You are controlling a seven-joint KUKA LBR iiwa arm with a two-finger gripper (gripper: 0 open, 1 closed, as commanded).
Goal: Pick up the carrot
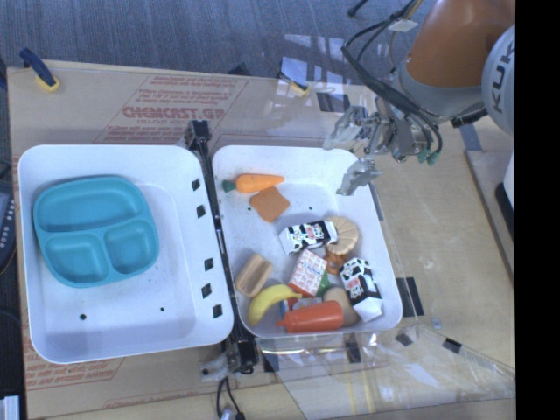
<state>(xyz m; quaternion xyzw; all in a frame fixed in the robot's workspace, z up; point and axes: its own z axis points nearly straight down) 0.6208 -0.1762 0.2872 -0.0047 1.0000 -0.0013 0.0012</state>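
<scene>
- A blue divided tray (94, 229) lay in the left bin (52, 335).
- The carrot (255, 182) lay near the far-left corner of the right bin (391, 280), just beyond a brown slice (269, 204).
- Toy foods, among them a banana (270, 301), crowded that bin's near half.
- The gripper (357, 176) hung over the bin's far-right corner, well apart from the carrot; whether its fingers were open or closed could not be told.
</scene>
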